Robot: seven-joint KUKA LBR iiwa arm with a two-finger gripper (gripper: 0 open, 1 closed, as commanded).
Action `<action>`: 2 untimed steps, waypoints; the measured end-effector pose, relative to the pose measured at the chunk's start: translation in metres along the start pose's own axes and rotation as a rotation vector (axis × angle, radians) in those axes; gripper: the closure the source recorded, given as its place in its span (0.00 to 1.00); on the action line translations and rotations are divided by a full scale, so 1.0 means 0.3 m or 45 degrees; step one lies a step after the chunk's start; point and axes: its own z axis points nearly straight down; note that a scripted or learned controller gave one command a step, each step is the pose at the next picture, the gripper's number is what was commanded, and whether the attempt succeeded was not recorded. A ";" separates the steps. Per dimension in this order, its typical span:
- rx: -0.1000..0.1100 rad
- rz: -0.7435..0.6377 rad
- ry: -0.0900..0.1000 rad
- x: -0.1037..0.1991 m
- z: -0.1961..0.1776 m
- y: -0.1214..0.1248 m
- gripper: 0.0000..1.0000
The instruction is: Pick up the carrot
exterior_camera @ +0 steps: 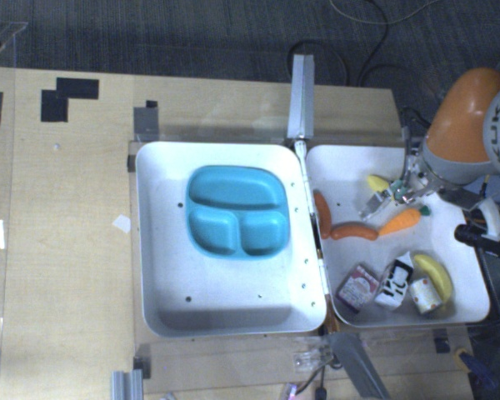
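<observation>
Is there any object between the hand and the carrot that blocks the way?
Nothing visible does. The hand is just above the carrot in the right bin. A sausage touches the carrot's left tip, and a yellow piece lies left of the hand; neither lies between the two.

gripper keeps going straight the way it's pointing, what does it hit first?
Probably the carrot. The gripper points down into the right bin, just above the carrot's upper side. Depth is unclear from this slant, so it could land on the bin floor beside it instead.
</observation>
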 end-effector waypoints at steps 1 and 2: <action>-0.004 -0.147 -0.007 -0.114 0.100 -0.243 0.00; -0.013 -0.148 -0.010 -0.114 0.058 -0.231 1.00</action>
